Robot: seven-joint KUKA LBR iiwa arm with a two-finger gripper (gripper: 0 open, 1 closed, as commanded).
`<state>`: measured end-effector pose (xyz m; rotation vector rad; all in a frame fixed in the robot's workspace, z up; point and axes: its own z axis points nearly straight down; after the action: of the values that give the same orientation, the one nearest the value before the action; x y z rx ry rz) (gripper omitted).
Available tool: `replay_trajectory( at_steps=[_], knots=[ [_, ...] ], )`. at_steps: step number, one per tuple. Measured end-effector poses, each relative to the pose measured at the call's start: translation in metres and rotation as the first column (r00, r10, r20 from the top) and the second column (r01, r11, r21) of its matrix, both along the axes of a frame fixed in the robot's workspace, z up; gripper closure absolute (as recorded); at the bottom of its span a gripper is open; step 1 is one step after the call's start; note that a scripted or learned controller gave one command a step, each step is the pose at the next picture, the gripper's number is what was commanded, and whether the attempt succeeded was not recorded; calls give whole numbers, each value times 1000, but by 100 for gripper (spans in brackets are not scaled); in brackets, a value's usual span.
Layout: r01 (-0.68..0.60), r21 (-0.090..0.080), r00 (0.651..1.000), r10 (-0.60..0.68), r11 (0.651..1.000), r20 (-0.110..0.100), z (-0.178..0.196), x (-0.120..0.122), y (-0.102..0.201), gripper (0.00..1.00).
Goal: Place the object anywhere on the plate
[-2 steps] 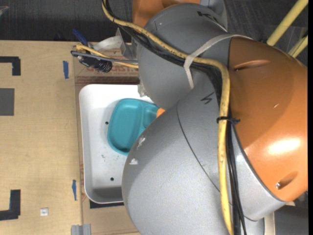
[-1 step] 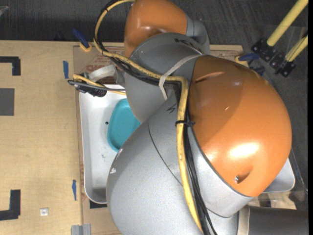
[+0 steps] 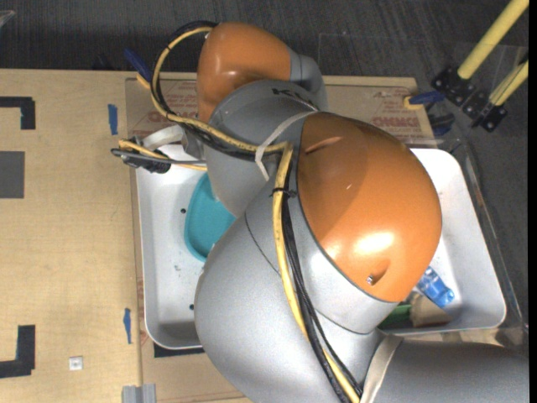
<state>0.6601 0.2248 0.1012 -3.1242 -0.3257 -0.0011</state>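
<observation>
A teal plate [image 3: 204,222] lies in the left white bin [image 3: 158,250], and the arm hides most of it. The grey and orange arm [image 3: 336,225] reaches over both bins from the right, its wrist above the plate's far side. The gripper itself is hidden under the arm. A blue object [image 3: 436,290] with a bit of green and tan beside it lies in the near corner of the right bin [image 3: 470,225].
The bins sit on a tan board with black marks [image 3: 50,225]. Yellow and black cables [image 3: 168,145] loop from the wrist over the left bin's far edge. A yellow rod on a black clamp [image 3: 482,65] stands at the far right.
</observation>
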Motion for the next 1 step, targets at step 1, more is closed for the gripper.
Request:
replay_trajectory(
  at_steps=[1],
  knots=[
    [4,3,1000,-4,1000,11,147,-21,2,100]
  ],
)
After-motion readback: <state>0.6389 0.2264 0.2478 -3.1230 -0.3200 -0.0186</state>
